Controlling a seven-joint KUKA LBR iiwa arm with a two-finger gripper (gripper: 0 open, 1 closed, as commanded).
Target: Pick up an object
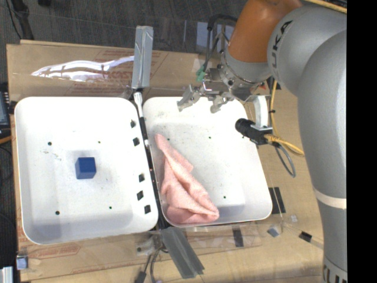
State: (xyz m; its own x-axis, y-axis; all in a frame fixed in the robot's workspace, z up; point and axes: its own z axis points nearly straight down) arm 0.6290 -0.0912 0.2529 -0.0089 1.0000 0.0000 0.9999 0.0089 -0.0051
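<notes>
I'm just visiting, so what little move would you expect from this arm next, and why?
Probably a short move toward the pink cloth, then down. The gripper hangs open over the far edge of the right bin with nothing between its fingers, and the cloth lies crumpled in that same bin. The blue block sits in the other bin, farther off.
</notes>
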